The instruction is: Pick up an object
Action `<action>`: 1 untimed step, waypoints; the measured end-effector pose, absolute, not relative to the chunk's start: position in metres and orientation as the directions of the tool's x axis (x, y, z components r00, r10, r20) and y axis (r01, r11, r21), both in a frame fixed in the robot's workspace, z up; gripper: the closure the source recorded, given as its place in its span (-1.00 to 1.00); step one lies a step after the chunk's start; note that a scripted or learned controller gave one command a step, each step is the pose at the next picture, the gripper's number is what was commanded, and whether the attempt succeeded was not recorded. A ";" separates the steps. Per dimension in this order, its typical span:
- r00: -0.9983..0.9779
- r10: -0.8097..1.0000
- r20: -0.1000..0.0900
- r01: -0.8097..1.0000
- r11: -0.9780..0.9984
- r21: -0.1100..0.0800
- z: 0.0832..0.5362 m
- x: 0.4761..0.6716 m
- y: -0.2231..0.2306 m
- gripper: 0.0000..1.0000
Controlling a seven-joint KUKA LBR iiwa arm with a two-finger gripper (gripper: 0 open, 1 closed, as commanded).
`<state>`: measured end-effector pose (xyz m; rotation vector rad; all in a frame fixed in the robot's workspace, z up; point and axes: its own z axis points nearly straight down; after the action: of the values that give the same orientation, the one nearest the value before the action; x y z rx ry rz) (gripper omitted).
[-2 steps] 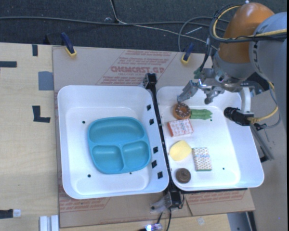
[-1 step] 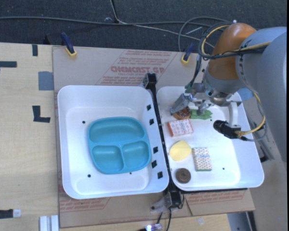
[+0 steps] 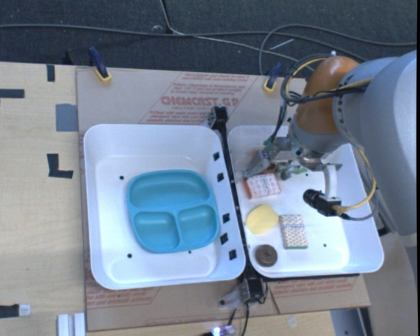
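In right bin (image 3: 350, 257):
Gripper (image 3: 266, 165): grip state unclear, above red-patterned packet (image 3: 262, 185).
Packet axis: left-right, slightly tilted.
Nearby: yellow lemon-like object (image 3: 262, 219), patterned box (image 3: 292, 231), brown disc (image 3: 266, 255).

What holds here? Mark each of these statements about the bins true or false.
1. The blue tray lies in the left bin. True.
2. The yellow object lies in the left bin. False: it lies in the right bin.
3. The gripper is over the right bin. True.
4. The brown disc sits on the blue tray. False: it is in the right bin, near the front wall.
5. The red-and-white packet lies near the gripper. True.
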<state>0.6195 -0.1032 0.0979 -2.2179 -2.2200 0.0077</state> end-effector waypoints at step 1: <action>-0.004 1.000 -0.001 1.000 0.004 -0.003 0.111 0.621 -0.102 1.00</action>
<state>0.6206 -0.1019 0.1109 -2.2163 -2.2241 0.0042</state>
